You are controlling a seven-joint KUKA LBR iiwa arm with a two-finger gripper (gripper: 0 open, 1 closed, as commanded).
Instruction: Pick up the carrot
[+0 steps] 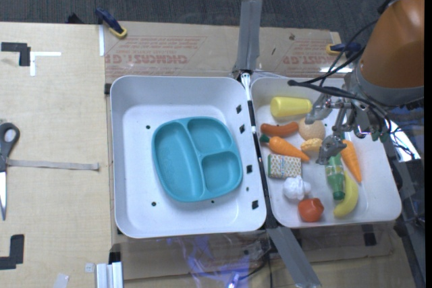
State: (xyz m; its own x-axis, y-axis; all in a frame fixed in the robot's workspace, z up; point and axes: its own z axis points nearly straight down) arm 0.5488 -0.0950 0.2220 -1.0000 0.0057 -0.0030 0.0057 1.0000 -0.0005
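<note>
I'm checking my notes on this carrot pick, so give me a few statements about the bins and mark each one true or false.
1. The blue divided plate lies in the left bin. True.
2. The right bin holds two carrots. True: one carrot lies near its left side, another carrot sits by the claw.
3. The banana rests on the blue divided plate. False: it lies in the right bin, near the front right corner.
4. The scissors lie inside the left bin. False: they lie on the bench at the far left.
5. The tomato sits beside the yellow corn cob. False: they lie at opposite ends of the bin.
</note>
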